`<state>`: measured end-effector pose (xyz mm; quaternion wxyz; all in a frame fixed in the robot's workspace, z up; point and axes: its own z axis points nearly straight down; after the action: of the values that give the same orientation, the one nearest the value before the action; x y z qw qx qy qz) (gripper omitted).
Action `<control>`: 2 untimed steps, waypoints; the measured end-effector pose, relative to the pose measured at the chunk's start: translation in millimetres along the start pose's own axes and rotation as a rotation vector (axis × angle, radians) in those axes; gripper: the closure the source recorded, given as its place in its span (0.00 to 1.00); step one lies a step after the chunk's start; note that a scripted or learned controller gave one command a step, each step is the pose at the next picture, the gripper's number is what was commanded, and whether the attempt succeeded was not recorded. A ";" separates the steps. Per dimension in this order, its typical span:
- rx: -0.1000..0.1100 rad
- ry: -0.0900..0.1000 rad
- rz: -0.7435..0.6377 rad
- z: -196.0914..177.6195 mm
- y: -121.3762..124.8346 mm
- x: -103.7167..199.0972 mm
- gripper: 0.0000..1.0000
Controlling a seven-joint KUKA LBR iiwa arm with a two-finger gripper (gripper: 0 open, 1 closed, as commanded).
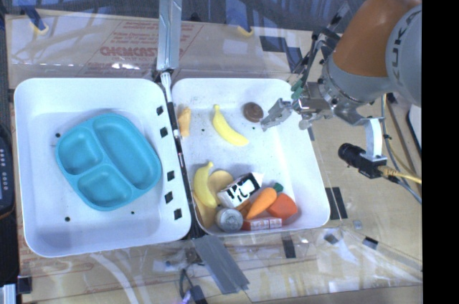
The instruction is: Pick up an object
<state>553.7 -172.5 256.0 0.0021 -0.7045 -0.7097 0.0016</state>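
My gripper (290, 119) hovers over the right bin's (305, 152) far right side, open, with nothing between its fingers. One finger (273, 115) points toward a brown round piece (252, 111) just to its left. A yellow banana (229, 127) lies a little further left on the bin floor. Piled in the bin's near corner are a second banana (202, 185), a black-and-white box (240, 188), a carrot (261, 202), an orange-red piece (284, 206) and a silver can (229, 220). A small orange-yellow piece (184, 121) rests against the left wall.
The left bin (32, 224) holds a blue divided plate (107, 160). A grey divider strip (169, 30) runs between the bins at the back. The arm's orange band (369, 34) and cables (369, 152) hang beyond the right bin's right rim.
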 end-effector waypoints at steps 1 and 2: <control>0.005 0.001 -0.069 80.5 24.4 22.7 0.00; -0.003 0.000 -0.180 165.4 -43.0 53.8 0.00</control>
<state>509.4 -118.9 90.9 0.0013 -0.6379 -0.7701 0.0002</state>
